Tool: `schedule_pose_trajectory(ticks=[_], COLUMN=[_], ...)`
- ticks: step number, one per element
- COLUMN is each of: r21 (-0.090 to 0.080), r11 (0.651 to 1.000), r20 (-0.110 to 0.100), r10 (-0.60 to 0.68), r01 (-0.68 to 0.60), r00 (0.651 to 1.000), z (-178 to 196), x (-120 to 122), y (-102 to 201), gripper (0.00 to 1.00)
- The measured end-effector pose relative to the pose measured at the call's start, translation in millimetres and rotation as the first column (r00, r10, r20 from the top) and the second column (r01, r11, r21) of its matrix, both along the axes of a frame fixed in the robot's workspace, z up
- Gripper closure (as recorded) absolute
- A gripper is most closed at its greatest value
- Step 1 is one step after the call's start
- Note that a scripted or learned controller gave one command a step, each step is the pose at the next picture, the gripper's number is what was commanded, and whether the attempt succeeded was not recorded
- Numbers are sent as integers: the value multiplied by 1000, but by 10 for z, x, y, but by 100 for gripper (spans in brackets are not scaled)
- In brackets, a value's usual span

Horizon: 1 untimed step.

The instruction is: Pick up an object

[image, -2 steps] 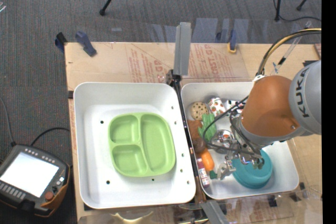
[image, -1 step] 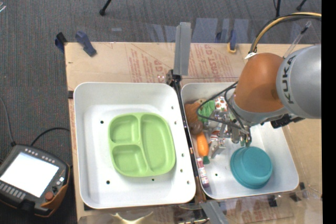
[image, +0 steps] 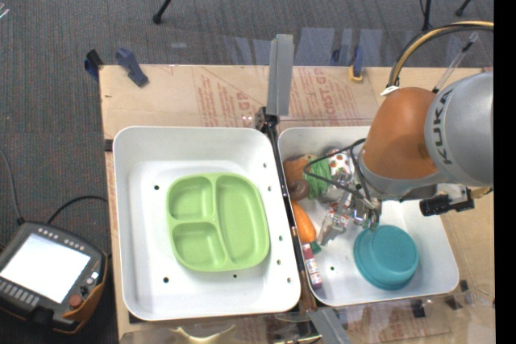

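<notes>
Gripper (image: 343,217) low in right white bin (image: 439,274), just left of round teal plastic bowl (image: 387,255); finger opening indiscernible, no grasp confirmed. Orange carrot-shaped toy (image: 303,223) further left of bowl, likely target. Green divided plate (image: 218,220) well left.

Grey arm (image: 472,129), orange band, black "KUKA" lettering

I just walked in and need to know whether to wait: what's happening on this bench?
The grey and orange arm reaches over the right bin, its gripper low among small items beside a teal bowl. Nothing is visibly lifted yet. The left bin holds a green divided plate.
</notes>
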<state>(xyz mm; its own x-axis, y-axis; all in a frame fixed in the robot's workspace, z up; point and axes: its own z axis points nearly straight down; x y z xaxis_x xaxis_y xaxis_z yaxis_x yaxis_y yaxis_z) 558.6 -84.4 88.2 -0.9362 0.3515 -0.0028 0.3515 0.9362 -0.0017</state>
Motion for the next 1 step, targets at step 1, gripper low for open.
schedule_pose_trajectory(ticks=[1], r21=[2], r11=[981], r20=[-3], r10=[-196], r01=[196], r00=[981], z=[-12], x=[427], y=[41], gripper=[0])
